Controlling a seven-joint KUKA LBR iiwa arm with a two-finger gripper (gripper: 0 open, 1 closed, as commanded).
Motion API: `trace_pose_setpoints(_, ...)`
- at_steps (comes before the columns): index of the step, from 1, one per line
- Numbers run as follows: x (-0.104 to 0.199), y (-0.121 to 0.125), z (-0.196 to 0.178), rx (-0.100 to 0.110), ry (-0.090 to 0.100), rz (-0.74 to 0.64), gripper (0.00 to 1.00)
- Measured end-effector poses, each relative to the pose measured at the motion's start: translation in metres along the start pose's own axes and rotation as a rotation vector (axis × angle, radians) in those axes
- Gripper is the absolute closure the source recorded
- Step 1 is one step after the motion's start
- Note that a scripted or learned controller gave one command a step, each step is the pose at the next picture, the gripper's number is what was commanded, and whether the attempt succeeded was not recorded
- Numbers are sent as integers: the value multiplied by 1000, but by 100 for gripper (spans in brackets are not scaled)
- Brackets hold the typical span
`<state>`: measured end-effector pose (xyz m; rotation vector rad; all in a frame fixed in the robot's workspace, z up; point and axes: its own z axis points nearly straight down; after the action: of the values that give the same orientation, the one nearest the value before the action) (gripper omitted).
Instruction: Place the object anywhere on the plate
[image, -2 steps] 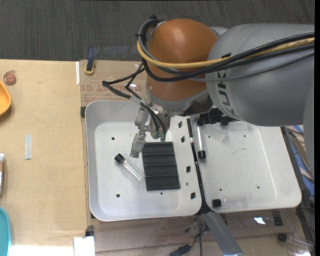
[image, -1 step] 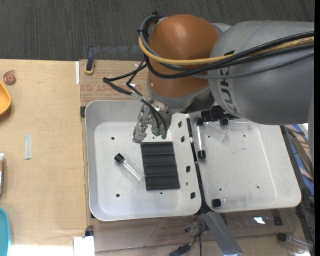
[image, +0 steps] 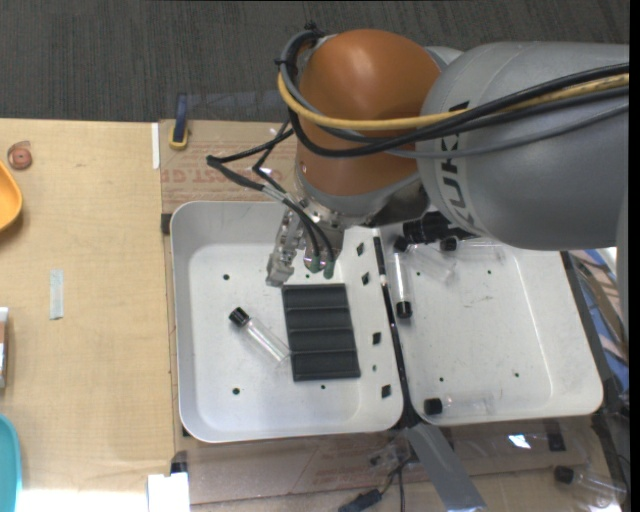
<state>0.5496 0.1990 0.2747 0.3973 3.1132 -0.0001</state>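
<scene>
Early stage: end effector (image: 290, 250) hovers over left bin (image: 200, 400), finger state can't tell; clear tube (image: 258, 335), probably the object, lies ungrasped beside black ridged block (image: 321, 332).

Two bins stand side by side on the bench (image: 90, 330), touching along their inner walls. In the left bin (image: 200, 400) a ribbed block (image: 321, 332) lies near the middle, and a small tube with a cap (image: 256, 333) lies just beside it on its left. The pincer (image: 290, 250) hangs over the back part of this bin, behind the block. In the right bin (image: 500, 340) a marker (image: 400, 290) lies close to the left wall.
</scene>
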Motion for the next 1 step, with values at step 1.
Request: trace_pose_setpoints(1, 28, 6, 131, 5, 5, 583, 0)
